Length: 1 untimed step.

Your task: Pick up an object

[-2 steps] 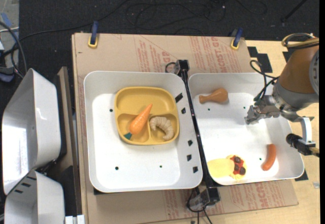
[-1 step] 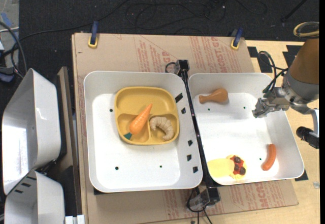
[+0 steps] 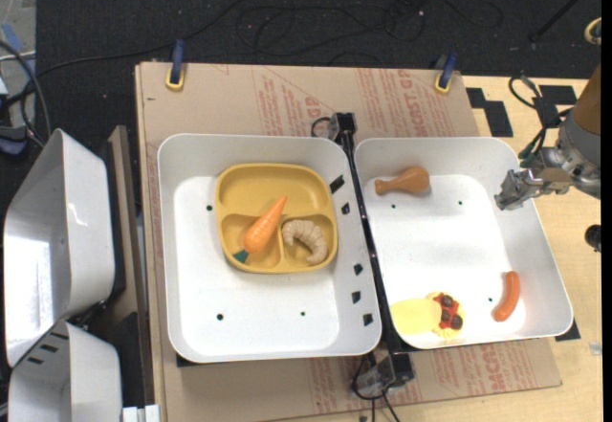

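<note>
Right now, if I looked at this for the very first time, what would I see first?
Probably the yellow plate in the left bin, with an orange carrot and a pale shrimp lying in it. In the right bin a brown drumstick lies near the far side, a sausage near the right wall, and a yellow piece with red on it at the near edge.
</note>
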Tool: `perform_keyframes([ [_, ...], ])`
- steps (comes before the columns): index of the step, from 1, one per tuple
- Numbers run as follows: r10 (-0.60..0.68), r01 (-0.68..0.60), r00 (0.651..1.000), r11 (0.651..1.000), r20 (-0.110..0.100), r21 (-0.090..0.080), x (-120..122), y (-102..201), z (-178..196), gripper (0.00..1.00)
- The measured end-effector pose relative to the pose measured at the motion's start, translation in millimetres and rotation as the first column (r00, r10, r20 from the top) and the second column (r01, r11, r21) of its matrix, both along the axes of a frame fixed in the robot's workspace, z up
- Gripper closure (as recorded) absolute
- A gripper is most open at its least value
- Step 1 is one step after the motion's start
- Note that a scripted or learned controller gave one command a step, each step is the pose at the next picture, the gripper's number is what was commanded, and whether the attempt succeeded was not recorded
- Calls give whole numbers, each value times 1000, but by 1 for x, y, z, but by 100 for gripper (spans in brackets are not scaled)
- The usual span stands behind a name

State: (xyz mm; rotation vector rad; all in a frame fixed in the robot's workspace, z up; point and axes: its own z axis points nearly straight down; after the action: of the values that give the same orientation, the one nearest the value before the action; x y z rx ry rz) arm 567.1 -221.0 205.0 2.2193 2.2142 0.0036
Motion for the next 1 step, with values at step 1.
perform_keyframes([
  [1, 4, -4, 1000, 1000, -2, 1, 1, 0, 24, 100],
])
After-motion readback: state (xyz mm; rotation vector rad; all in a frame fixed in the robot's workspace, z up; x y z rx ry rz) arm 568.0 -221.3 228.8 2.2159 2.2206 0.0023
